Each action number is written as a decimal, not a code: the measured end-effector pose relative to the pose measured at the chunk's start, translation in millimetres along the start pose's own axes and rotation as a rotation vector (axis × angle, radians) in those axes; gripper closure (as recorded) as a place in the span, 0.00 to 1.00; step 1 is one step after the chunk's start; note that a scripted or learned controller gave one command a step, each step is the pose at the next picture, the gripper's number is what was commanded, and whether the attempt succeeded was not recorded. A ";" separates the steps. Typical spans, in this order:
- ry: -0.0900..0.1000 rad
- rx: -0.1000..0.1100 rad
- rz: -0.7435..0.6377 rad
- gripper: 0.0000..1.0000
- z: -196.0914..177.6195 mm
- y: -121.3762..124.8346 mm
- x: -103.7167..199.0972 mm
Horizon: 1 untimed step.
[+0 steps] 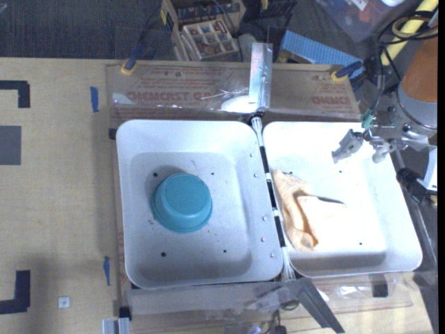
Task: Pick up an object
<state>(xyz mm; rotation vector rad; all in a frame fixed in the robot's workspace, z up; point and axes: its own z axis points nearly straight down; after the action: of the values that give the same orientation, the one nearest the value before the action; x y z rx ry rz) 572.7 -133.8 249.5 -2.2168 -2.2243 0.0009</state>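
This is a robotics lab or test workshop. A pale wooden bench (55,207) carries black tape corner marks (19,92) and small blue tape tabs (94,99). Two shallow white plastic bins (132,145) sit side by side, backed by a taped-down brown cardboard sheet (174,89) with red lettering. Beyond the bench, dark carpet holds a clutter of a cardboard box of small parts (205,30), a clear plastic storage tub (361,2) and loose yellow and black cables (410,19). The grey robot arm with an orange band (424,82) reaches in at the right.

Smooth matt-plastic blue bowl (182,202); soft crumpled orange cloth (297,211).
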 end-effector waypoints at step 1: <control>0.000 0.000 -0.223 0.00 39.4 -2.2 37.7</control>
<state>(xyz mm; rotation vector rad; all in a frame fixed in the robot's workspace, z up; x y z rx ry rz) 570.4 -96.0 210.1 -1.9556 -2.4566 0.0005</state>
